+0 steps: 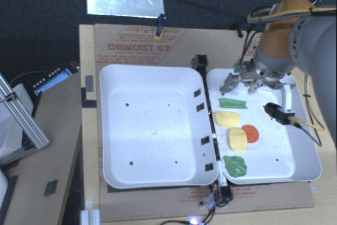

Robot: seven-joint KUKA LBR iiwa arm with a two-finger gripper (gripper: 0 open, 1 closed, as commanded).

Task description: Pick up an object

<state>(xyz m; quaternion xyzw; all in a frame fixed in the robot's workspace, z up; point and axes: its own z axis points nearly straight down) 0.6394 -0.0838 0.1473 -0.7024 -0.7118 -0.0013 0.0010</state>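
Camera view gives me the arm point(310, 45) reaching in from the right and ending over the far end of the right bin point(276, 153). Its jaws stand apart, released, with nothing between them. They hang over the bin's far left part, and I cannot tell whether the tips touch the floor. Just nearer to me than the jaws lies a green strip point(233, 103), flat and pointing across the bin. Below it in the picture comes a yellow piece point(227, 118), then a second yellow piece point(237, 139) with a red-orange disc point(251, 133) touching its right side. A green lump point(235, 165) sits near the bin's near left corner, apart from the yellow piece above it. All five things lie in the left half of that bin. The left bin point(152, 129) stands side by side with it, their rims meeting along a row of black clips point(200, 108). Both bins rest on a cardboard sheet point(137, 42) on the table point(87, 129).
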